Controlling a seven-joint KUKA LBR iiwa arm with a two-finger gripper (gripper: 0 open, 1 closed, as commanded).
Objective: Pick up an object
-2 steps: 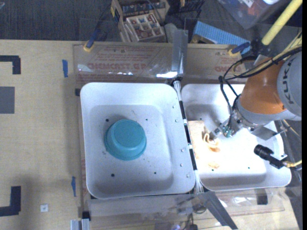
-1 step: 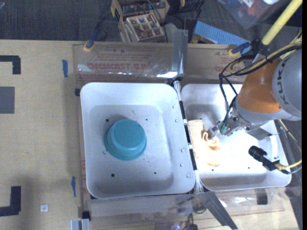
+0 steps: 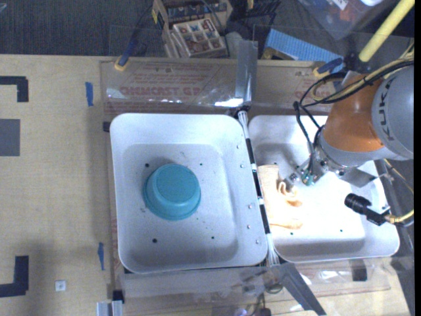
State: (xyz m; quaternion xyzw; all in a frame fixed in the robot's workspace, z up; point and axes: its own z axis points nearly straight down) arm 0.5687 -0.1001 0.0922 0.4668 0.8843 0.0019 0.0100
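The gripper (image 3: pixel 306 176) hangs low in the right white bin (image 3: pixel 329 239), its state unclear, just at two o'clock of pale orange objects (image 3: pixel 284 203); a round blue plastic bowl (image 3: pixel 172 191) sits upside down in the left white bin (image 3: pixel 131 137).

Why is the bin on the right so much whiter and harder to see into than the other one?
In the camera view, glare washes out the right bin, so the pale object in it blurs; the left bin is evenly lit, and the blue bowl looks crisp.
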